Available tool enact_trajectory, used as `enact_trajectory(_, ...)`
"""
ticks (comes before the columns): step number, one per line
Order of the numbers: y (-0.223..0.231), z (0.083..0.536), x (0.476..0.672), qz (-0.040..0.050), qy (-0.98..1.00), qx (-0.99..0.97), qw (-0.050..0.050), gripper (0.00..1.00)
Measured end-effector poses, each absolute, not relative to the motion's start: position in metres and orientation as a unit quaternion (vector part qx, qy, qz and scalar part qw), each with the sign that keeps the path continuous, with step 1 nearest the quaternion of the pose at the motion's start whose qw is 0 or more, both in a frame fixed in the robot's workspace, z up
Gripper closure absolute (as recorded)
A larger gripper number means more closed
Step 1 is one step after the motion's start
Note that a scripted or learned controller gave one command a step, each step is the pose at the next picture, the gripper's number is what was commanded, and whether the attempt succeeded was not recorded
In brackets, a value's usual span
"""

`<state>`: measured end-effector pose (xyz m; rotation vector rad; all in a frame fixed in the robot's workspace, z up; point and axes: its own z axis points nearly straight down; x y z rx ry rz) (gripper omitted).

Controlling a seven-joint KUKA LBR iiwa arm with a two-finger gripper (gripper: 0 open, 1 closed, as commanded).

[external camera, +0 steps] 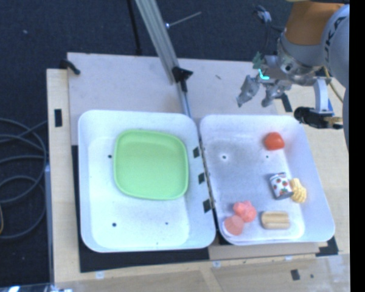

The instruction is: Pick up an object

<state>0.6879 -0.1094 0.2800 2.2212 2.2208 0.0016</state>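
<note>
Objects for picking are lying in the right bin (313,163): a red-orange ball (274,141) is sitting near the far right corner, a small patterned cube (280,185) is resting by the right wall with a yellow ridged piece (298,191) touching its right side, and along the near edge a tan roll-shaped piece (275,220) is lying just beside two pink pieces (239,218). The middle and far left of that bin's floor are lying bare. The left bin (91,163) is carrying a green plate (151,164) lying flat, close to its middle.

None of these things is being touched. The gripper (258,94) is hanging above the bench just beyond the far edge of the right bin, its two fingers (246,93) looking spread apart with nothing between them. The arm (310,23) is reaching in from the far right corner of the bench.

Judging from this, the task is at the approach step, with no grasp begun. The ball seems the nearest target, and it is standing apart from the others, so it would likely be the easiest to take. The next move would call for bringing the gripper over the bin's far wall, centring it over the chosen thing, lowering, then closing; a round ball may roll away if the fingers are closing off centre.
</note>
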Motion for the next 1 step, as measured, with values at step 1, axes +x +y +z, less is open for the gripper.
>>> enact_trajectory(1,-0.1094,0.2799,0.6879,0.0005,0.707,0.707,0.000,0.00)
